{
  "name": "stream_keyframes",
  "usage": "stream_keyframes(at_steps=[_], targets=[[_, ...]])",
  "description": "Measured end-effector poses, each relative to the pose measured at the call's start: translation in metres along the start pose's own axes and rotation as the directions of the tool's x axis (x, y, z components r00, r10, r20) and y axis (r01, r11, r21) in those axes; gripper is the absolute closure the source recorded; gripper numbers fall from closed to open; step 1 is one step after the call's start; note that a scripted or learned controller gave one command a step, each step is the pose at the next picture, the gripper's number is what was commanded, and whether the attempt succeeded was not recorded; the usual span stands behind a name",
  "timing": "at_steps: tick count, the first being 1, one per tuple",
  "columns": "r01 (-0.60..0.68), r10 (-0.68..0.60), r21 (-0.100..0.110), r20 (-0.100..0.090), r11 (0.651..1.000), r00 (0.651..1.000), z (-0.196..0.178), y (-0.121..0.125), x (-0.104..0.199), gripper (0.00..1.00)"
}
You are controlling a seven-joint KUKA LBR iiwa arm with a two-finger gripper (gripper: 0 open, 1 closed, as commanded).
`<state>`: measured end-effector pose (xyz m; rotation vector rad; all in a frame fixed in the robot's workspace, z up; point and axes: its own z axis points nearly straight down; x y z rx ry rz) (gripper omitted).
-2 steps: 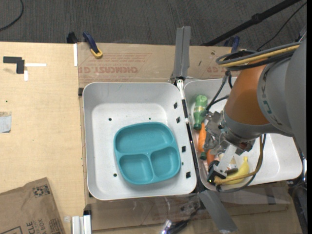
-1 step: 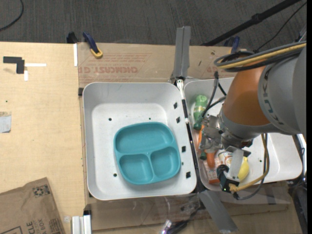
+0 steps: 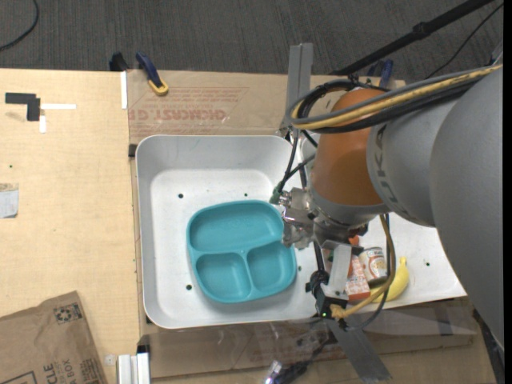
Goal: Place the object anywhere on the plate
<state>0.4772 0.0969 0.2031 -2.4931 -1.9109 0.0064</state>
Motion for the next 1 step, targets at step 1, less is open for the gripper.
stream_keyframes(at_steps=[1], targets=[[0.308, -0.308, 0.0, 0.001, 0.951, 0.951, -0.0068, -0.0217, 0.0802, 1.0]])
